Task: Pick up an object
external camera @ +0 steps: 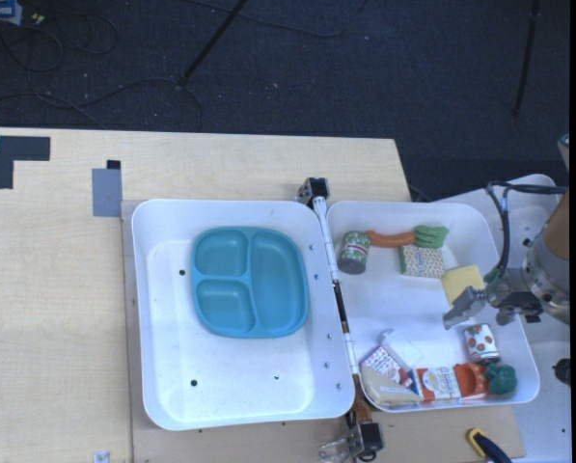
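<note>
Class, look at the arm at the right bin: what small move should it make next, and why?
Probably lower the tool a little onto the small red-and-white can. The tool hangs over the right white bin, nothing shows between its fingers, and that can lies just below it in the picture.

Table [56, 287]: pale wood tone, with dark grey rectangular patches [106, 191] near its far edge. Floor [268, 56]: dark blue-black. Left bin [162, 394] and right bin [403, 297]: both white. Plate [248, 283] in left bin: plain turquoise, no pattern. Small can [354, 252]: silvery with green label. Toy carrot [413, 237]: orange body, green top. Flat packet [424, 261]: speckled green and red on light ground. Block [461, 283]: pale yellow. Small carton [479, 341]: white with red spots. Long carton [442, 383]: white with orange-red print. Round item [501, 379] at near corner: dark green. Gripper [466, 307]: grey metal.
</note>
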Motion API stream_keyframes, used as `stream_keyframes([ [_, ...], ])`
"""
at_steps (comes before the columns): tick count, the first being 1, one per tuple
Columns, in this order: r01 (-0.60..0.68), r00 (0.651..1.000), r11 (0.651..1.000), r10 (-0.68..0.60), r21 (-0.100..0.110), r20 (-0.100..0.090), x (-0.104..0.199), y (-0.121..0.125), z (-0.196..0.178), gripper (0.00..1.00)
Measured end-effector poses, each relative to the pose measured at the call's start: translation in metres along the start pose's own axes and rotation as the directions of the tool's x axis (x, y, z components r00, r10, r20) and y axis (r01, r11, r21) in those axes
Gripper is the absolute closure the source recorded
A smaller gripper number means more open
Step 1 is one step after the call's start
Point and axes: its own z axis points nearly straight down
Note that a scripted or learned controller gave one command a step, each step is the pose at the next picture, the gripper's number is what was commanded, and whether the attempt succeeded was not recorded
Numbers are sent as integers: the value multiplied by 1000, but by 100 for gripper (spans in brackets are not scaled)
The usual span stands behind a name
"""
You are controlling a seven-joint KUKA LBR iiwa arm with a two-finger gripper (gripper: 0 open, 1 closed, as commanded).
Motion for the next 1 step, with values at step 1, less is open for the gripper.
stream_keyframes([
  [1,-1,1000,1000,1,-2,0,-30,34,109,0],
])
